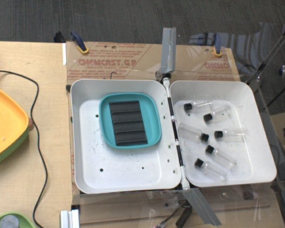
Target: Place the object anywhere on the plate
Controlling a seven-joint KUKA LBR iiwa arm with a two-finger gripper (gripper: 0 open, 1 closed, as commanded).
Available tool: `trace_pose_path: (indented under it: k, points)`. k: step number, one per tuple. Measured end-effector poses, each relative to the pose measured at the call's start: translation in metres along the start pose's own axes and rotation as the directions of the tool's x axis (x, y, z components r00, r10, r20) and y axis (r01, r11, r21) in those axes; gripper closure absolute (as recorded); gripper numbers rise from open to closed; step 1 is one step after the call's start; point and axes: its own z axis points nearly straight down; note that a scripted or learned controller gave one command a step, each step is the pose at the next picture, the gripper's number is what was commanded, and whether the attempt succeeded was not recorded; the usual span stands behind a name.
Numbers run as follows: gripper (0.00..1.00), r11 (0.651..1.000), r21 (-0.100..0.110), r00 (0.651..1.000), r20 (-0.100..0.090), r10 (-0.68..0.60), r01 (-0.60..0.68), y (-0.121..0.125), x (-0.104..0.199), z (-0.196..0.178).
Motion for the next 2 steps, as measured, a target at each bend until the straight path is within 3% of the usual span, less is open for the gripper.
trace_pose_path:
  k: [1, 2]
  points:
    - [0.00, 0.993, 0.001, 0.993, 0.000, 0.115, -0.115, -0.0072, -0.0014, 0.0002]
    - [0.00, 0.960, 0.002, 0.960, 0.001, 0.280, -0.280, -0.0152, -0.0007, 0.0002]
